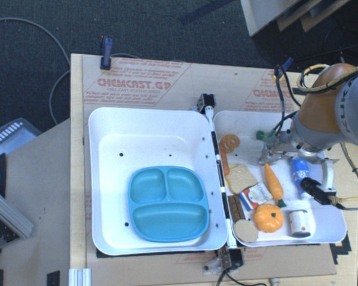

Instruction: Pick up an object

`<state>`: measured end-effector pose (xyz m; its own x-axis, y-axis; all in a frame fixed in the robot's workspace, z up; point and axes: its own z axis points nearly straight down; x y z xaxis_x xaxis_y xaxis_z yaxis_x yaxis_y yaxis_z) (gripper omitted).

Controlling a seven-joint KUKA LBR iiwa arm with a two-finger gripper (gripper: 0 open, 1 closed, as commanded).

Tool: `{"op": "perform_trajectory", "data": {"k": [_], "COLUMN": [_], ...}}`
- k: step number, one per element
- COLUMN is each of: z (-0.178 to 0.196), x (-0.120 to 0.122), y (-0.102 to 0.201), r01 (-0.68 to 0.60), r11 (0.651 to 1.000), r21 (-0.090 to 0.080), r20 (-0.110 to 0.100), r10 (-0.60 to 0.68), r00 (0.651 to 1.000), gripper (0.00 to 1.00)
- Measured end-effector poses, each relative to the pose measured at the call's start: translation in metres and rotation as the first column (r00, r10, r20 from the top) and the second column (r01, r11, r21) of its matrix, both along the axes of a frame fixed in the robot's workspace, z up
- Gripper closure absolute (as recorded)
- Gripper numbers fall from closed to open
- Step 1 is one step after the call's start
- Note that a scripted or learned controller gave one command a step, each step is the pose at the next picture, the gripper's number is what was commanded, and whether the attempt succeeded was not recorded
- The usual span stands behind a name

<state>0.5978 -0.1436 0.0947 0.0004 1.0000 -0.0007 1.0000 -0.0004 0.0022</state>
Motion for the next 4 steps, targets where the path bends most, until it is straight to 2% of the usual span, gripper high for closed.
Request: {"op": "perform_trajectory", "data": {"k": [1, 2, 3, 4], "z": [0.101, 0.1, 0.008, 0.02], "x": [-0.048, -0.048, 0.0, 0.001], "y": [0.02, 0.02, -0.035, -0.037], "r01": [-0.001, -0.001, -0.002, -0.002], "r11": [1.0, 1.0, 1.0, 1.0], "r21": [0.0, 0.001, 0.002, -0.002], "r20": [0.0, -0.002, -0.001, 0.005], "r10": [0.001, 0.001, 0.002, 0.002], "r00": [1.0, 1.0, 1.0, 1.0], "gripper": [1.0, 0.0, 0.0, 1.0]}}
